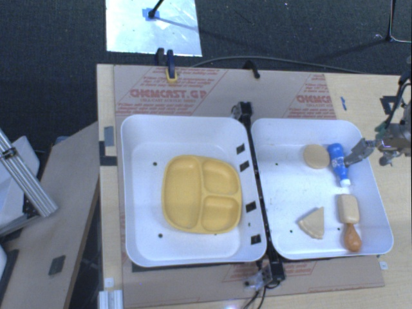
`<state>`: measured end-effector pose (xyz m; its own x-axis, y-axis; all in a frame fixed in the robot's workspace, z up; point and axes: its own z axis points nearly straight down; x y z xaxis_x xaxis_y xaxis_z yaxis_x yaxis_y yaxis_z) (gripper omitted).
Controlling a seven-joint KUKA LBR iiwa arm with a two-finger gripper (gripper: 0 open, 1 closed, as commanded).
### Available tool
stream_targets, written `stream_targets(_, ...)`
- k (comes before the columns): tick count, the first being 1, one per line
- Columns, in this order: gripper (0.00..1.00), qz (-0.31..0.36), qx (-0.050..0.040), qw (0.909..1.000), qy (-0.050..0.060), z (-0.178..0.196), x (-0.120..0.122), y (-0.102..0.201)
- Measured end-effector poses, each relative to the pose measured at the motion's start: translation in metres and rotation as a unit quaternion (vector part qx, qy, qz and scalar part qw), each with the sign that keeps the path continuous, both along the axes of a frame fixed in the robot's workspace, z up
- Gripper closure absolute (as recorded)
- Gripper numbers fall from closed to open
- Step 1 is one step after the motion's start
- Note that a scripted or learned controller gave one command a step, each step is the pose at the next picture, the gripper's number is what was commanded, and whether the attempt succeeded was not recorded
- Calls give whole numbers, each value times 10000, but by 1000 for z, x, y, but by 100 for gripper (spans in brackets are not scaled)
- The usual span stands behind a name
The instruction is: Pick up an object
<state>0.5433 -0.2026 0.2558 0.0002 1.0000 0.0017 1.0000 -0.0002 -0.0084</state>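
Note:
The right bin (283, 192) holds several small items. A round beige biscuit (316, 156) lies at the back, with a blue bottle with a white cap (337, 162) just to its right. A pale beige block (348, 208) and an orange-brown piece (352, 237) lie near the right wall. A tan wedge (313, 223) rests toward the front. My gripper (370, 148) hangs over the bin's right rim, just right of the blue bottle and apart from it, with nothing seen in it.
The left bin (141, 192) bears a yellow divided plate (202, 194). A black divider with clips (251, 172) runs between the bins. Cardboard sheeting (193, 92) lies under both. A metal plate (153, 18) sits on the dark floor behind.

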Motion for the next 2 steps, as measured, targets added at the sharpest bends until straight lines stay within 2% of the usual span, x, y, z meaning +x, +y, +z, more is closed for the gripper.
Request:
stream_targets(1,0,17,-12,10000,-50,6,2,1)
stream_targets(2,0,11,-4,10000,-30,-56,7,3)
